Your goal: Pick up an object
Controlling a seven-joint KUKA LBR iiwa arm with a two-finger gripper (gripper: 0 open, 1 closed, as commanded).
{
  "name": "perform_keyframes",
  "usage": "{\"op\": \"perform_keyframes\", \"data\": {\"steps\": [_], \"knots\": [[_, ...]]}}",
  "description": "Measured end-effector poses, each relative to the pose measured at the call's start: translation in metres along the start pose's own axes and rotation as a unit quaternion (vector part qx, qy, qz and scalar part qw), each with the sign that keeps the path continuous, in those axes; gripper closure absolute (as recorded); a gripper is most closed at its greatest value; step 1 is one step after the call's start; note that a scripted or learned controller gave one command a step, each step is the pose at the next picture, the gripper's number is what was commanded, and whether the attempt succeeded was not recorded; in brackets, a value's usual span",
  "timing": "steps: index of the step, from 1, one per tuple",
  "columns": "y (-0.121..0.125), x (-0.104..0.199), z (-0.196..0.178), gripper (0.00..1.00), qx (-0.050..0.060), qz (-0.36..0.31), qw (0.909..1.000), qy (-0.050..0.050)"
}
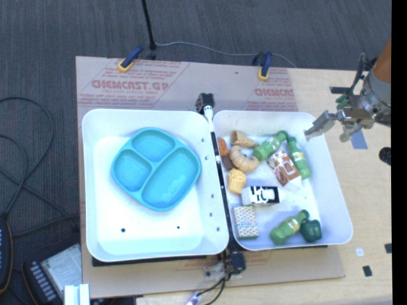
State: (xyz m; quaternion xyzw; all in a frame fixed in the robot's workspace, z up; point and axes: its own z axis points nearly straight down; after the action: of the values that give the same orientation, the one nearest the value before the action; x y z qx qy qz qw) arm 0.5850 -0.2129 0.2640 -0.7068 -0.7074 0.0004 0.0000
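Note:
My gripper (329, 132) hangs over the far right corner of the right bin (337, 199), just past its rim. Its fingers (316, 126) are spread open and hold nothing. Inside this bin lie several toy foods. A croissant (245, 161) and a yellow corn cob (236, 182) sit near the left wall. Two green bottles (268, 148) (297, 158) flank a brown packet (283, 168). A black-and-white box (263, 196) lies in the middle. A waffle square (245, 222), another green bottle (286, 229) and a green pepper (311, 231) lie at the front.
The left bin (102, 221) holds a blue divided plate (157, 168). Both bins rest on a cardboard sheet (191, 84) held by two clamps (130, 58) at its far edge. A cable runs off the board's far side.

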Motion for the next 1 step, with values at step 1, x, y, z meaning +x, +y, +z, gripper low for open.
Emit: {"op": "perform_keyframes", "data": {"steps": [1], "knots": [[0.0352, 0.0176, 0.0782, 0.0, 0.001, 0.0, 1.0, 0.0]]}}
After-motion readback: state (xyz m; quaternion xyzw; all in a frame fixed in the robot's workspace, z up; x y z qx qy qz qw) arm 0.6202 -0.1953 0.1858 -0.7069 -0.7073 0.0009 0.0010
